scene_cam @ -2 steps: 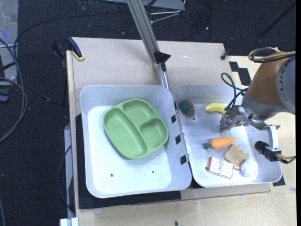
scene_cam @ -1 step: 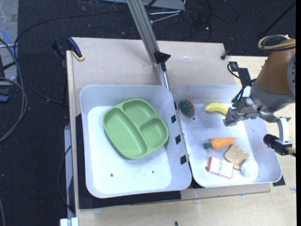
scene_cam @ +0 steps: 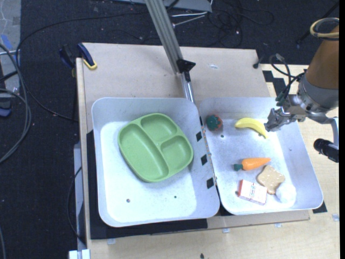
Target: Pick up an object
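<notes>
1. Claw sits over the far right part of the right bin, just right of the banana. It looks close to the banana's right tip; can't tell whether they touch.
2. Claw state: can't tell how far open it is, since the tips are too small and dark to resolve. Nothing visibly held between them.
3. Arm comes in from the right, with the orange band above the grey wrist.
4. Right bin contents:
   - banana at the far middle, lying roughly left-right
   - strawberry-like toy, red with a green top, at the far left, near the bin's left wall
   - carrot mid-bin, green end pointing left
   - toast slice just near-right of the carrot
   - red and white box near edge, just left of the toast
   - pale roundish object at the near right corner, too washed out to identify
5. Left bin holds a green divided plate, three compartments, lying flat around the middle.
6. Both bins sit side by side on the tan surface, inner edges touching or overlapping.
</notes>
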Robot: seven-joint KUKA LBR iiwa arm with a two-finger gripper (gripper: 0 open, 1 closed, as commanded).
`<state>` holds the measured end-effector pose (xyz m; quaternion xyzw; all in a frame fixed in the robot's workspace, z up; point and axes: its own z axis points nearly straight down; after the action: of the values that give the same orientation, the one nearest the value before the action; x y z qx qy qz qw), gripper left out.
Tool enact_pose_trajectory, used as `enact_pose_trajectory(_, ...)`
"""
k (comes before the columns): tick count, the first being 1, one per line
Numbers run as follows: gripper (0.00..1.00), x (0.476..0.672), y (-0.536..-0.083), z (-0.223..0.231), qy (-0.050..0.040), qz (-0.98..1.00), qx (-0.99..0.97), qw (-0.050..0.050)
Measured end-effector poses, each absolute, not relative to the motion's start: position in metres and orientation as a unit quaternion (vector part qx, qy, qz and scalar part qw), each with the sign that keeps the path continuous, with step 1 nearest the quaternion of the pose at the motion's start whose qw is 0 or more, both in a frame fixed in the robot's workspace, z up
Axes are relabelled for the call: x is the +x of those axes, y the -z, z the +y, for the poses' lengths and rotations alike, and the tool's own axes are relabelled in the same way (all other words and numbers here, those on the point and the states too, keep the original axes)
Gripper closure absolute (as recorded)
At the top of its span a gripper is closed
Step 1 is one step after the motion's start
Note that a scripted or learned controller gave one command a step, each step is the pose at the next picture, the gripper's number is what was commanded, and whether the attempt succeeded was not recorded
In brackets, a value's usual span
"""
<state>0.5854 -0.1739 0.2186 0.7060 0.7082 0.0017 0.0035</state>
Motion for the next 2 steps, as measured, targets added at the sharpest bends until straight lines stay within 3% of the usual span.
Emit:
enact_pose_trajectory(1,1.0,0.586,-0.234,-0.174,-0.0007,0.708,0.706,0.001)
enact_pose_trajectory(2,1.0,0.596,-0.223,-0.121,-0.0003,0.71,0.705,-0.001)
